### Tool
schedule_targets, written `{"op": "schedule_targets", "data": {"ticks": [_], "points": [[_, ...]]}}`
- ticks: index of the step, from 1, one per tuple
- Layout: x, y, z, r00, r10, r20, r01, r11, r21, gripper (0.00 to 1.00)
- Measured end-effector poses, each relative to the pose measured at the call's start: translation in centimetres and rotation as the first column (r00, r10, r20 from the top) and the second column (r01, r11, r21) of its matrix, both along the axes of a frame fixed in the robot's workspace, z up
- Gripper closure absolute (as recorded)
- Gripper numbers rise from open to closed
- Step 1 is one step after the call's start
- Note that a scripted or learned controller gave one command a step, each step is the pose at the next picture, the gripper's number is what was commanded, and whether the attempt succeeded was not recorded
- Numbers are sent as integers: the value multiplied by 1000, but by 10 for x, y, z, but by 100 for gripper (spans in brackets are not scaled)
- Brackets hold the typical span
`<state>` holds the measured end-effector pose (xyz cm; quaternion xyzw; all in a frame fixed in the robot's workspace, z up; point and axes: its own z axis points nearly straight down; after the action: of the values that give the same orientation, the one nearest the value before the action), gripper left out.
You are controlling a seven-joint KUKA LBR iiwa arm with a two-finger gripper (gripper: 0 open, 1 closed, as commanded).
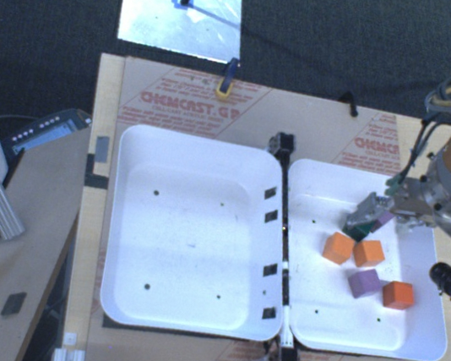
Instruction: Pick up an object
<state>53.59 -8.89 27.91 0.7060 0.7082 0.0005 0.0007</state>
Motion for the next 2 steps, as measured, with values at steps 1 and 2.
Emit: {"op": "schedule_targets", "data": {"ticks": [1,2], "points": [[-30,-76,-106,1000,-9,-8,9,1000,0,0],[-48,-70,-195,1000,-4,7,4,1000,-7,0]]}}
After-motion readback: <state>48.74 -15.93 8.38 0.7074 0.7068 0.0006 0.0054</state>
